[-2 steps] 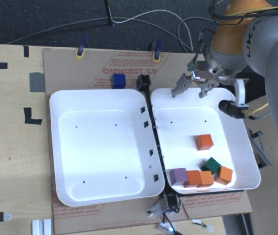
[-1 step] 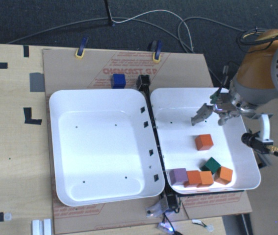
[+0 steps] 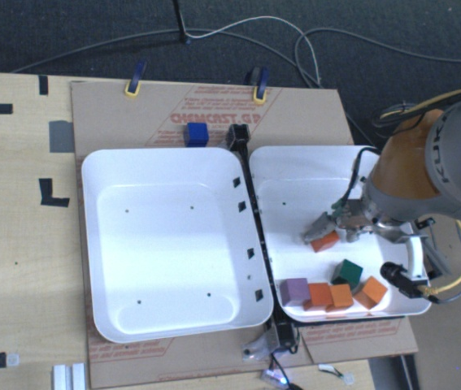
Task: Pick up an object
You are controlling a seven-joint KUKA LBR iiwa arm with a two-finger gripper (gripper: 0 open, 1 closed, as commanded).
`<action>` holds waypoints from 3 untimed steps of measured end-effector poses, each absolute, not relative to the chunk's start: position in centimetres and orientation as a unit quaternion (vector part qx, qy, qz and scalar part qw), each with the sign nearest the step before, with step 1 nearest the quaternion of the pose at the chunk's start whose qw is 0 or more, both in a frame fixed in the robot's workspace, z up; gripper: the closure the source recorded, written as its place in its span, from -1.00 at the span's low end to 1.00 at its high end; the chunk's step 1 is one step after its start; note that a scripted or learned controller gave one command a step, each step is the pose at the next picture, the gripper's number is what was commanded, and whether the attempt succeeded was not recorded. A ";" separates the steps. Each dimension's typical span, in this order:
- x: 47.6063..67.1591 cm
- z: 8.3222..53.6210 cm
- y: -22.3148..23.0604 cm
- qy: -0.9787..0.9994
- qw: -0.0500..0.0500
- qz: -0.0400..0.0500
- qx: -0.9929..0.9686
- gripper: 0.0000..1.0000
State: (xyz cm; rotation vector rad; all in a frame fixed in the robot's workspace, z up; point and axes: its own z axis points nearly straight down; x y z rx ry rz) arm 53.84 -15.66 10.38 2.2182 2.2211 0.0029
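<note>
My gripper is low in the middle of the right bin, reaching in from the right. A small red-orange block lies right at its tip, touching it or just under it; whether it is gripped is hidden from this angle. Along the bin's front wall sit a purple block, two orange blocks side by side, a third orange block and a dark green block just behind them.
The left bin stands beside the right one, with a black divider between them. A blue block rests on the cardboard behind the left bin. Cables run across the dark floor at the back.
</note>
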 end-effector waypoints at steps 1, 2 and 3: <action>53.7 11.2 -15.7 0.707 -0.001 0.000 0.707 1.00; 54.4 19.2 -7.3 0.710 0.002 0.003 0.704 1.00; 53.0 18.8 4.1 0.711 -0.001 0.000 0.703 1.00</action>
